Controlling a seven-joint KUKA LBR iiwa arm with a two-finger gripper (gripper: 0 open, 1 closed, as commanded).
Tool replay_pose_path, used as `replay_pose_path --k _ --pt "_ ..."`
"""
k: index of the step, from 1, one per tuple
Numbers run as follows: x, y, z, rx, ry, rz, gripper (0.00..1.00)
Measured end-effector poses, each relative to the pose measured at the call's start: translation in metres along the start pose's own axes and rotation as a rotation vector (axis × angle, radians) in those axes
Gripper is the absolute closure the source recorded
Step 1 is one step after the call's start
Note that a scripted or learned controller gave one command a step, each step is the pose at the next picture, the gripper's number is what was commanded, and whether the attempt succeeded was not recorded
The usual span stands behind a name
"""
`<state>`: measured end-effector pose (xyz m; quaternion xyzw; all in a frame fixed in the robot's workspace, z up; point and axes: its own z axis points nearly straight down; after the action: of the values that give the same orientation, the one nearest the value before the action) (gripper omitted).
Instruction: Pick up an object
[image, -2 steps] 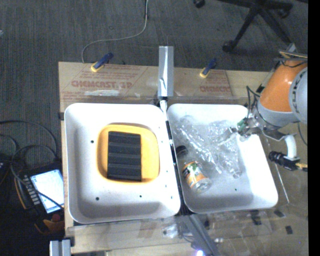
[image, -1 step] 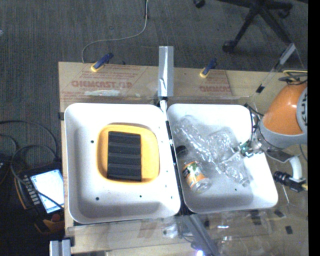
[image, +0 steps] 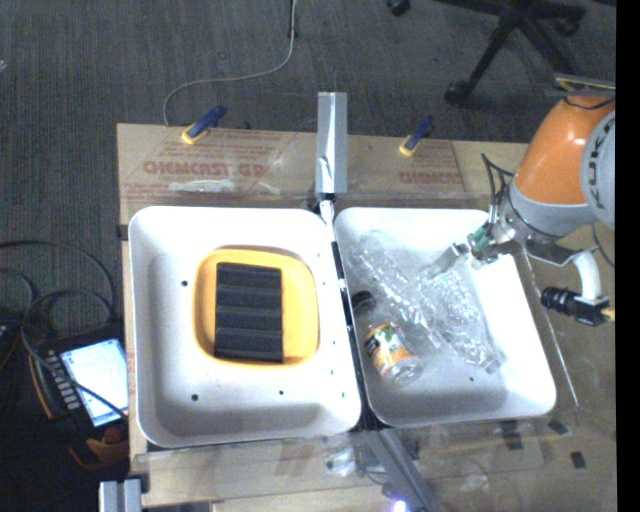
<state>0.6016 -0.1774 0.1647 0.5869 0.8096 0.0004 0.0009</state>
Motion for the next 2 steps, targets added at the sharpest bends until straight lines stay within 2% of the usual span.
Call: replay_pose_path --k 1,2 --pt "-0.031 -0.033 0.068 -0.005 -0.001 -0.114 0.00" --pt "0.010 -0.035 0.071 -0.012 -0.016 -0.282 0.00"
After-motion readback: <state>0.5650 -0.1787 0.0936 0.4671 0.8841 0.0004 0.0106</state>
